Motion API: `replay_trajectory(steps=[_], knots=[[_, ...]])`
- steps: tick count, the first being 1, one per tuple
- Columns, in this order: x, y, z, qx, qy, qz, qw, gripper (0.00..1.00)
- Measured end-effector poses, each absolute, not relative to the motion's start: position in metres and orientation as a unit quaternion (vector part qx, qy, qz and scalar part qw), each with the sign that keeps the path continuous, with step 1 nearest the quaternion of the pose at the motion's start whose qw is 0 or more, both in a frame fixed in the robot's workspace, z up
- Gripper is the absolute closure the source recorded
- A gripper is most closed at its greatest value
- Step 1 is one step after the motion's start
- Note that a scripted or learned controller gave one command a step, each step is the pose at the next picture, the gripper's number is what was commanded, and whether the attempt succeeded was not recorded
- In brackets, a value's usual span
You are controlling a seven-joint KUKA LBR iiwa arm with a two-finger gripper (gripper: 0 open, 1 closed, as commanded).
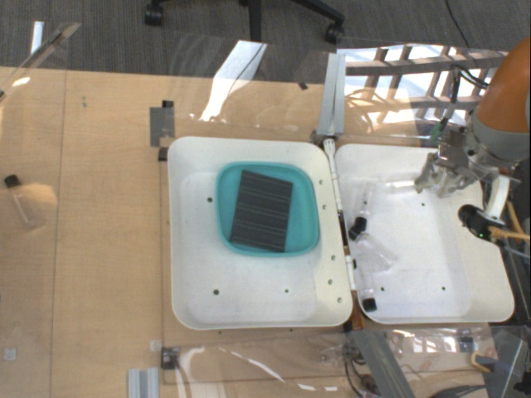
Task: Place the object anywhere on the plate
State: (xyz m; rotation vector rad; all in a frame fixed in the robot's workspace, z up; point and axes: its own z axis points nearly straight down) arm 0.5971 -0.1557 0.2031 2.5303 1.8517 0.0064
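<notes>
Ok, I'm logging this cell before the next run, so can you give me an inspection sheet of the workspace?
Surface: wooden bench bearing the left bin and the right bin, side by side.
Job's things: dark ribbed block lying flat on the teal plate in the left bin.
Clutter: small black bits at the right bin's left wall.
Grippers: gripper over the right bin's far right corner, holding nothing that I can see.
Cables: black cable on the floor, top right.
Surroundings: grey carpet, chair base.

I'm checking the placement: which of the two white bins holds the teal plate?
The left bin, away from the arm; its plate carries a dark ribbed object.
</notes>
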Motion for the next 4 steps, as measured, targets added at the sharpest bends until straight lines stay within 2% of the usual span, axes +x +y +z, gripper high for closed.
replay_trajectory(steps=[1,2,3,4], knots=[[0.597,-0.156,0.203,0.807,0.591,0.0021,0.003,0.00],[0.569,-0.192,0.181,0.808,0.589,0.0014,0.002,0.00],[0.507,-0.180,0.214,0.795,0.606,0.0022,0.002,0.00],[0.489,-0.146,0.177,0.794,0.608,0.0016,0.002,0.00]])
